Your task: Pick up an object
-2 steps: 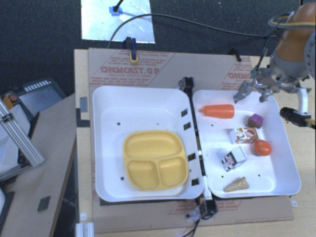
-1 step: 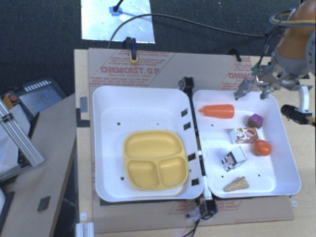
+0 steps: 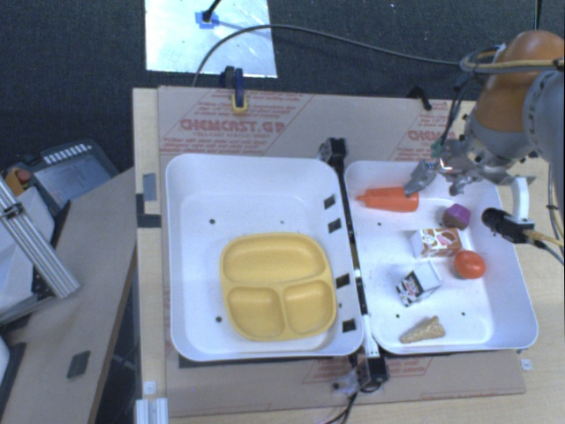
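Observation:
My gripper [image 3: 439, 182] hangs over the back of the right bin [image 3: 512, 325], with its fingers spread open and nothing between them. An orange carrot [image 3: 387, 200] lies just left of and below the left finger [image 3: 418, 180]. A small purple object [image 3: 455, 215] sits a little in front of the gripper. Further forward are a white carton with red print [image 3: 435, 241], a red-orange ball [image 3: 469, 265], a small black-and-white box [image 3: 417, 284] and a tan wedge [image 3: 424, 329].
The left bin [image 3: 190, 237] holds a yellow divided plate [image 3: 278, 284]. A black divider [image 3: 346, 237] runs between the bins. A black part [image 3: 501, 224] of the arm juts over the right bin's right side. A yellow clamp [image 3: 237, 91] sits at the bench's back edge.

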Robot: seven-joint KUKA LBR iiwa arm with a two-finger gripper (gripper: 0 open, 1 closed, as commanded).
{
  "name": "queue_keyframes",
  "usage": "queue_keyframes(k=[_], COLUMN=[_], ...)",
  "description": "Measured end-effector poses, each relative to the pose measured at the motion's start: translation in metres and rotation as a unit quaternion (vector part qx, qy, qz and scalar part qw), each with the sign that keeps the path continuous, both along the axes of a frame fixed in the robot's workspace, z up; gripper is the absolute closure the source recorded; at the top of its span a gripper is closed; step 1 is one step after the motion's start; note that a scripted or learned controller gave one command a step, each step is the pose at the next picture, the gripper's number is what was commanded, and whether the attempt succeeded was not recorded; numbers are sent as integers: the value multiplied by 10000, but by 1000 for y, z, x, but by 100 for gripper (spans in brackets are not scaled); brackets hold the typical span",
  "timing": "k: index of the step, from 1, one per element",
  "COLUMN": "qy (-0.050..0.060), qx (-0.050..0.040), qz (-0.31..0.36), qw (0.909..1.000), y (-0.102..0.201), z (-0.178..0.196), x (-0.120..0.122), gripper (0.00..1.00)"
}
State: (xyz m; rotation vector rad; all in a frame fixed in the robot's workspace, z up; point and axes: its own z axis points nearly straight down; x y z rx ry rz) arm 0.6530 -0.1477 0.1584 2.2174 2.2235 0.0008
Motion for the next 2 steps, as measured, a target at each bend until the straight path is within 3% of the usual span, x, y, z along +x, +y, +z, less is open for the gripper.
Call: queue_keyframes(k=[1,2], qy=[19,128], qx=[34,18], qz=[21,31], qw=[10000,9999], y=[3,2], z=[-56,-77], x=[5,1], gripper=[0,0])
